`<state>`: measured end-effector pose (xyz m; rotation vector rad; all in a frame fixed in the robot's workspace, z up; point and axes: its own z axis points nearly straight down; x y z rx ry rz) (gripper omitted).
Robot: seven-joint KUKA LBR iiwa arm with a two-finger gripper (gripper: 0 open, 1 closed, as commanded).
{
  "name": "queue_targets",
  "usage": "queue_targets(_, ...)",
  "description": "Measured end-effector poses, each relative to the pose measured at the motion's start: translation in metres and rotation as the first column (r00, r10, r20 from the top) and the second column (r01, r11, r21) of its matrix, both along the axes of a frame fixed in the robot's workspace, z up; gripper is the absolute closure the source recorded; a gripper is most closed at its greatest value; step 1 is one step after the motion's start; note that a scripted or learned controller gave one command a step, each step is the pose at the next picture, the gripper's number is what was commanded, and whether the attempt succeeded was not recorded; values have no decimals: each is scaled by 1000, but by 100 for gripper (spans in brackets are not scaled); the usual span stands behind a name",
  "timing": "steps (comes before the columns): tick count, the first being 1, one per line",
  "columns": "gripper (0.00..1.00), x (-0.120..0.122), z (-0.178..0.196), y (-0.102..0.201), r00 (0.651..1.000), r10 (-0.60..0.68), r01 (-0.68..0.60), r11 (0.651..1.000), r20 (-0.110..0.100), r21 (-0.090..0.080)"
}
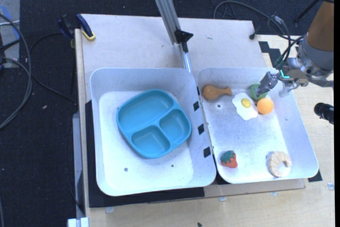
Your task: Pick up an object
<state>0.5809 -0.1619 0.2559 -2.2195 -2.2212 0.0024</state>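
The right bin (297,130) holds several toy foods. A brown drumstick (215,92) lies at its back left, and a fried egg (244,106) sits beside an orange ball (265,107). A small green piece (257,92) lies just behind the orange. A strawberry (229,159) and a pale shrimp-like piece (279,163) rest near the front. My gripper (279,83) hangs open over the bin's back right. Its left finger (270,81) is close above the green piece, and nothing is between the fingers.
The left bin (106,167) holds a blue divided plate (154,123). A slanted metal pole (164,0) comes down to the back edge between the bins. Cables lie on the dark floor behind and to the left of the bench.
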Motion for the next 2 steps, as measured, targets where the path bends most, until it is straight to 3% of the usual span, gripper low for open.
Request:
queue_targets(1, 0, 1, 1, 0, 1000, 0, 0, 1000, 2, 0)
queue_targets(2, 0, -7, -59, -4, 1000, -2, 2, 1000, -3, 1)
